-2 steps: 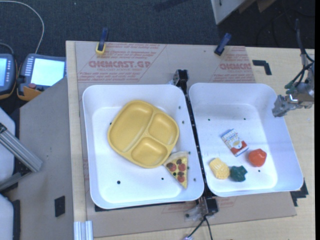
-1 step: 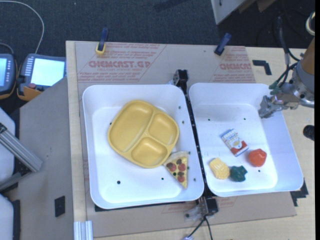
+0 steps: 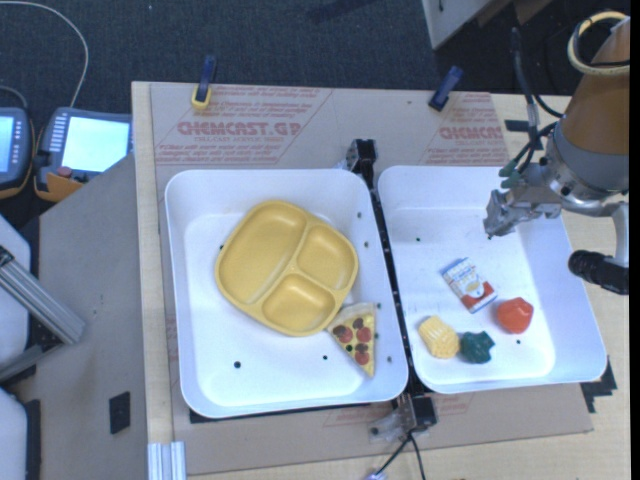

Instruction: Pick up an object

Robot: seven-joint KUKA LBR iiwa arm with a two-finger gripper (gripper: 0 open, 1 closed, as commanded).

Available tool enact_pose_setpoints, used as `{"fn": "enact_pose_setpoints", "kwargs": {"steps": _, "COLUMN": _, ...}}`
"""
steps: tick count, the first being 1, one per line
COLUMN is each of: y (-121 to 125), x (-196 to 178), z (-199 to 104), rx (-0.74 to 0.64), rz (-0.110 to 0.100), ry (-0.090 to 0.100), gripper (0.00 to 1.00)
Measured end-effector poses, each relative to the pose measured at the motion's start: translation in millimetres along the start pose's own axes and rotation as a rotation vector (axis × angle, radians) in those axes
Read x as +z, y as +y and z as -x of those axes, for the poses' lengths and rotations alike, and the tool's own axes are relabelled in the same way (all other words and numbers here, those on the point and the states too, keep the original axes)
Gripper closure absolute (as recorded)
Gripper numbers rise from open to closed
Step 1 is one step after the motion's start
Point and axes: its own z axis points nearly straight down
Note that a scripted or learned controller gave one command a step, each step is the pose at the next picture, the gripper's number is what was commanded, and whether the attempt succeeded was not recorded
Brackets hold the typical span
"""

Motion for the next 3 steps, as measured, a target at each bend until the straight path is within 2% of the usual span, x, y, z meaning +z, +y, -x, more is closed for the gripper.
{"fn": "enact_pose_setpoints", "kwargs": {"steps": 3, "y": -34.7, "x": 30.1, "z": -152.8, "rx": 0.0, "rz": -0.004, "ry": 0.0, "gripper": 1.0}}
